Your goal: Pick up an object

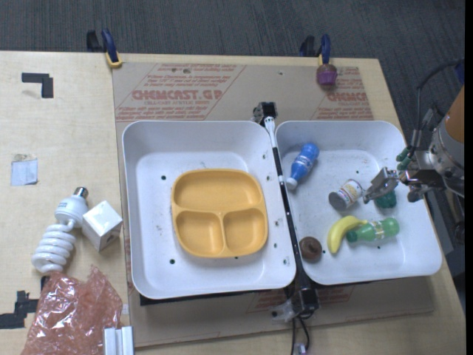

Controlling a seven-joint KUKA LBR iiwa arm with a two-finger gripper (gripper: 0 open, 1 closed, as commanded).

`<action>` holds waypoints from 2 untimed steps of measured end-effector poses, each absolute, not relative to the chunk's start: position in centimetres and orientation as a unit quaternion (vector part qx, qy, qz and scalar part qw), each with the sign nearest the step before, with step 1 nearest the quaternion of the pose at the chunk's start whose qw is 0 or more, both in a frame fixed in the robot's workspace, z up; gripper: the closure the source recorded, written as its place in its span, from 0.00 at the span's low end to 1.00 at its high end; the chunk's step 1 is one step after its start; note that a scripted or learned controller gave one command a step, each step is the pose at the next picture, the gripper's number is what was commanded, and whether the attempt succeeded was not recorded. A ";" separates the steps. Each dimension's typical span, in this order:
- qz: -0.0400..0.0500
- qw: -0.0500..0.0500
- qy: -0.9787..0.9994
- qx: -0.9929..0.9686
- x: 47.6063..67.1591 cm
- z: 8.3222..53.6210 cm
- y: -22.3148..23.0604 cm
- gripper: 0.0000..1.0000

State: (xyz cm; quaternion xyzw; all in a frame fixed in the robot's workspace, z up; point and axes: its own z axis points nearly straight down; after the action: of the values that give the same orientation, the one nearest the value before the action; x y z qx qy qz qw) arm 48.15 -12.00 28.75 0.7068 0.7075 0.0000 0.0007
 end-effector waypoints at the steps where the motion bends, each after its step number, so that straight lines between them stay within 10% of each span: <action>1: 0.000 0.000 0.707 0.708 53.6 9.2 -15.2 0.00; 2: 0.000 0.000 0.707 0.708 49.6 9.2 -10.8 0.00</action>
State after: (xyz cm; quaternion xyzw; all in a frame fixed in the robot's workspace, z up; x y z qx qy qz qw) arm 49.61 -10.84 9.23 0.7075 0.7067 -0.0001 -0.0004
